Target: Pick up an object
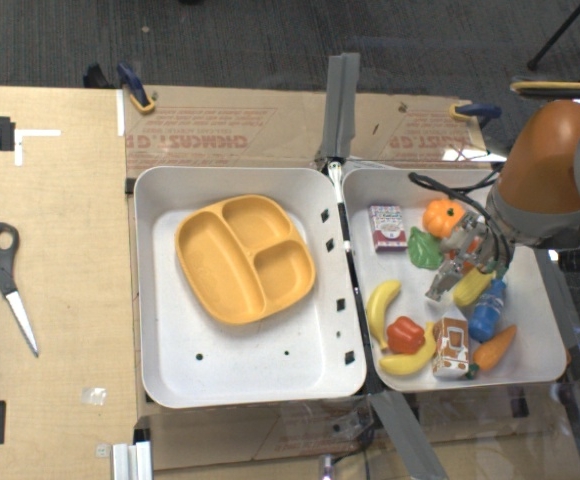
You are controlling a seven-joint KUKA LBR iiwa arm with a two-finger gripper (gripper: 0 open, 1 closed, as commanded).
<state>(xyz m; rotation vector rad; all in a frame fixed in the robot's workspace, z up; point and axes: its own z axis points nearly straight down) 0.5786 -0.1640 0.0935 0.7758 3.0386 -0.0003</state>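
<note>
We see the gripper (448, 280) low at right of frame, just upper right of the banana (388, 330); its grasp we cannot tell.

plate (245, 258): orange-yellow
bins (160, 298): white
bananas (382, 308): yellow
pepper (405, 335): red
bottle (486, 318): blue
carrot (495, 346): orange
scissors (8, 283): grey handles

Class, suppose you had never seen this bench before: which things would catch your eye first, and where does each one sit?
Probably the orange divided plate, lying alone in the left bin. Next, the heap of bright toy food in the right bin: a banana, a red pepper, a carrot. Then the grey and orange arm reaching in from the right, its gripper low over that heap.
</note>
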